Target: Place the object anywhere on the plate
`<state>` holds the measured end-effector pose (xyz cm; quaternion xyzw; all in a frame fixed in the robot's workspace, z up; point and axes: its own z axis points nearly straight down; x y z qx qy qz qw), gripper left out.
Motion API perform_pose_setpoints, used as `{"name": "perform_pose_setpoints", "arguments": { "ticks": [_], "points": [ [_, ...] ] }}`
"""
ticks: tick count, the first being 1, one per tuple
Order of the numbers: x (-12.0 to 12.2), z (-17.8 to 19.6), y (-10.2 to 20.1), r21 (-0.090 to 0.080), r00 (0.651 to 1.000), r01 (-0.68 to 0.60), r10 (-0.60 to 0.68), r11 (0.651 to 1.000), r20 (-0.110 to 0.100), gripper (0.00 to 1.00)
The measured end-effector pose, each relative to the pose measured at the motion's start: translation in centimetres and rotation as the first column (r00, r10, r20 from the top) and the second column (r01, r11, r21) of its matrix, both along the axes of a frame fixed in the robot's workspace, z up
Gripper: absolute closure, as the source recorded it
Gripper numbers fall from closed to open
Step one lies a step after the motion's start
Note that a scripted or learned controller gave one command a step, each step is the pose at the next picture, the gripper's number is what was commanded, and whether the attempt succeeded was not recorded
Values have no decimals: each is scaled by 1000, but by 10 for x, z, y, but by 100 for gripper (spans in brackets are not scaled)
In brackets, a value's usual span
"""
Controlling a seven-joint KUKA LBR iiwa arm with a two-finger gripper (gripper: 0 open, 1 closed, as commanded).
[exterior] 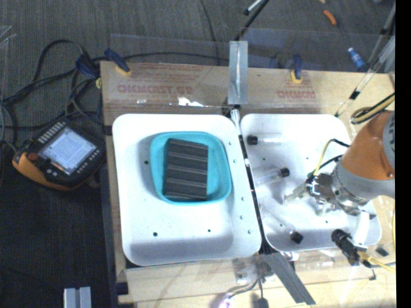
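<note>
A teal, square-ish plate [221,172] lies in the left bin [131,191]. A dark grey ribbed block [186,169] rests flat on the middle of the plate, its long side running front to back. My gripper [307,192] is over the right bin [289,130], well to the right of the plate and apart from the block, and I see nothing held in it. The grey arm with its orange band [369,149] reaches in from the right edge.
Three small black knobs sit in the right bin, at the back left [252,140], in the middle [283,171] and near the front [296,237]. A raised rim [246,172] divides the bins. A teach pendant [64,153] lies on the floor to the left.
</note>
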<state>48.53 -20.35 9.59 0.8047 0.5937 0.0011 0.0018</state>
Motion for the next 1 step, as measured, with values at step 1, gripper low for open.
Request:
{"name": "perform_pose_setpoints", "arguments": {
  "ticks": [1],
  "points": [
    [-2, 124, 49, 1, 998, -68, 68, 998, -7, 0]
  ]
}}
